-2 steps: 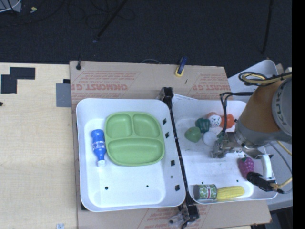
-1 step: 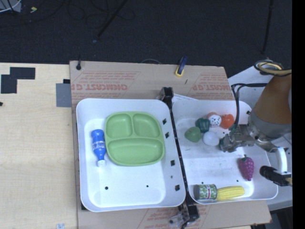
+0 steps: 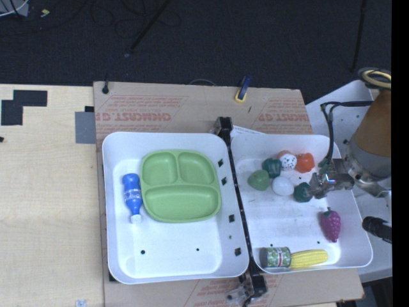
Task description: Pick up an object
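Left bin [image 3: 121, 261]: a blue bottle [image 3: 131, 196] lies beside a green divided plate [image 3: 179, 185]. Right bin [image 3: 287, 226]: a cluster of small toys, among them a dark green piece [image 3: 259, 180], a white ball [image 3: 282, 185] and an orange piece [image 3: 305, 162]; near the front wall, a can [image 3: 277, 258] and a corn cob [image 3: 309, 258]; farther right, purple grapes [image 3: 331, 224]. The gripper [image 3: 317, 185] sits low at the cluster's right edge, just beside a dark teal piece [image 3: 302, 193]; its opening cannot be told, and no object shows between its fingers. Judged step: the approach to a grasp. The next move calls for closing on one piece, then lifting.
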`<state>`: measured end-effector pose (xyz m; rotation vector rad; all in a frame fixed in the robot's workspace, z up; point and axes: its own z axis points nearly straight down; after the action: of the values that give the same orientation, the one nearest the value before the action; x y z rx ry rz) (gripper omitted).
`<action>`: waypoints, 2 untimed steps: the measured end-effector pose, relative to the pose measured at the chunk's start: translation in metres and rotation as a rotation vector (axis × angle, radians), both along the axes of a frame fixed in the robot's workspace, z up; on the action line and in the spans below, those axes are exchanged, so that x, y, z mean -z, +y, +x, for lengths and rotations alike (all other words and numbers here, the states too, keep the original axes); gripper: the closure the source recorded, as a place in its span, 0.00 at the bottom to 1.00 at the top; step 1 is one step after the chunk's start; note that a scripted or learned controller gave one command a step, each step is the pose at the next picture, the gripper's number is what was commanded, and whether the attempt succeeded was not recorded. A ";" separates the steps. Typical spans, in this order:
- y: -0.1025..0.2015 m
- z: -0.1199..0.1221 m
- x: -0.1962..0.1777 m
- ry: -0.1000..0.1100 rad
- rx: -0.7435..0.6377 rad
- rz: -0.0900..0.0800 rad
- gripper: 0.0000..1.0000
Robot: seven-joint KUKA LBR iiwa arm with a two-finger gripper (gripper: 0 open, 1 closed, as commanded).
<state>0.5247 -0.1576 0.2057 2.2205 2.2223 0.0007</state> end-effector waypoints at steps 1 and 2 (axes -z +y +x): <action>-0.001 0.000 -0.023 0.000 0.001 0.000 1.00; 0.054 0.003 -0.032 0.002 -0.004 0.002 1.00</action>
<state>0.5274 -0.1039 0.2380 2.2185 2.2284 0.0001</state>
